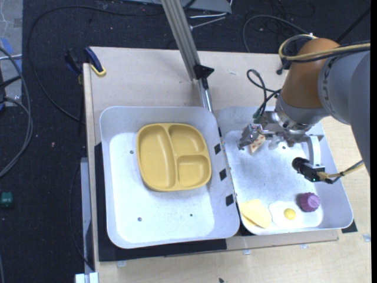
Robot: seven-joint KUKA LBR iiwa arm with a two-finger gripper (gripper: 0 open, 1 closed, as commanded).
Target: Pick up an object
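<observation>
The surface (147, 69) carries two white bins side by side. The left bin (118, 217) holds a yellow plate (174, 156) with three compartments. The arm (330, 75) reaches over the right bin (265, 170), and its hand (253, 139) hangs low above the far part of this bin. From this slant I cannot tell how far the hand is open, or whether anything is inside it.

The things to pick lie together at the near edge of the right bin, well apart from the hand: a yellow slice (255, 212), a fried egg (287, 213) and a small purple piece (308, 202). I judge that the pick is not yet done; approaching, closing and lifting are all left.
</observation>
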